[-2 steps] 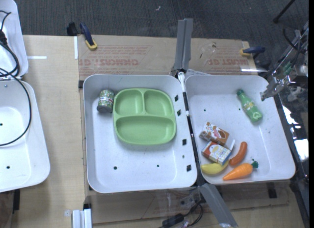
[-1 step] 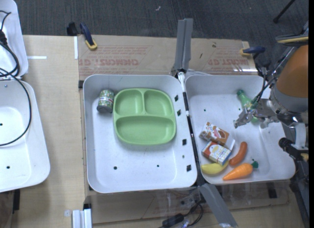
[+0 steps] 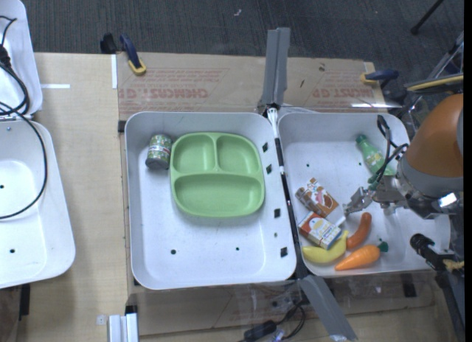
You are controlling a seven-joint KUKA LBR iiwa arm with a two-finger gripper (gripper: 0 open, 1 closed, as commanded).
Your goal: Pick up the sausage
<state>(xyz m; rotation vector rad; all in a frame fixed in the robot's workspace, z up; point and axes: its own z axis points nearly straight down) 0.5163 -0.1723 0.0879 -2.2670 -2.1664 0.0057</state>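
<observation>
Orange carrot [image 3: 359, 257] with a green tip lies nearest us at the front of the right bin [image 3: 324, 141], touching a yellow banana [image 3: 325, 251]. Just behind we list the sausage [image 3: 359, 230], a curved reddish-orange piece lying free on the bin floor. Two small printed cartons [image 3: 318, 198] sit left of it. We note the metal gripper [image 3: 359, 200] low over the bin, just above the sausage's upper end; its jaws stand slightly apart with nothing between them. A green bottle [image 3: 371, 153] lies further back. In the left bin [image 3: 140, 208] we log a green divided plate [image 3: 217, 174] of smooth plastic and a small can [image 3: 158, 151] beside it. Both white bins rest on a pale wooden bench [image 3: 81, 82], with brown cardboard [image 3: 192, 86] behind and dark carpet [image 3: 221, 1] beyond.
</observation>
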